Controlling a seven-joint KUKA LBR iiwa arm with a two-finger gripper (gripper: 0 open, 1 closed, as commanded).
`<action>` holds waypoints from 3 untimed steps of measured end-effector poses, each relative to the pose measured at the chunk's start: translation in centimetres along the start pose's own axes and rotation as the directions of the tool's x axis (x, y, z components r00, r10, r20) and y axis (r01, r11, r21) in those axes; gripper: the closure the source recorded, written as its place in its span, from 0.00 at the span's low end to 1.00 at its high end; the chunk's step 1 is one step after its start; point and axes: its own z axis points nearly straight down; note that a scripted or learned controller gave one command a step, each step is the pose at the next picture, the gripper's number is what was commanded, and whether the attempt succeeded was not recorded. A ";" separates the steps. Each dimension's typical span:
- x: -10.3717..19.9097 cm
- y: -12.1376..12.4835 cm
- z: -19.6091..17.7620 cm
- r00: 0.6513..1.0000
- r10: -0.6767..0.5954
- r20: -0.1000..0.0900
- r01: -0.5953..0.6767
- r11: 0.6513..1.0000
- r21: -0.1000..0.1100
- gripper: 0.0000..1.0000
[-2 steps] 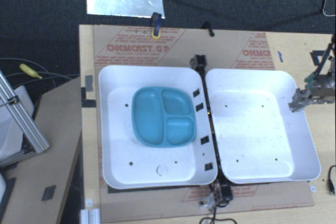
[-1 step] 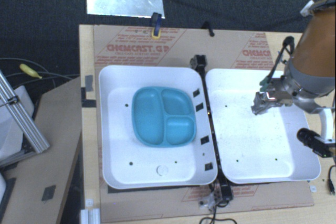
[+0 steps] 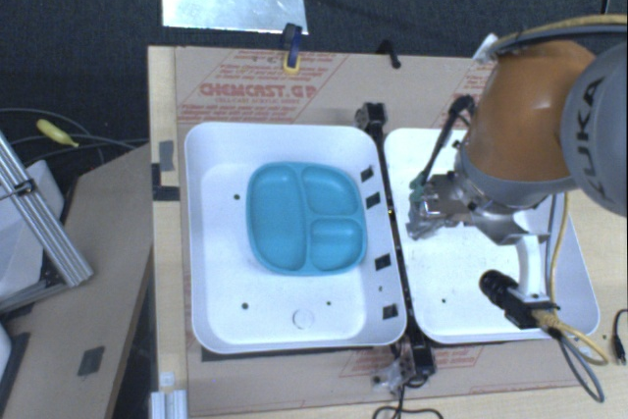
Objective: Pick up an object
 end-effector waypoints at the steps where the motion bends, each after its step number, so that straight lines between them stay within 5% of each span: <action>1: 4.3 0.3 -0.9 1.000 0.004 0.002 -0.004 1.000 -0.003 1.00; 3: 8.4 0.1 1.2 1.000 0.007 0.003 -0.007 1.000 0.000 1.00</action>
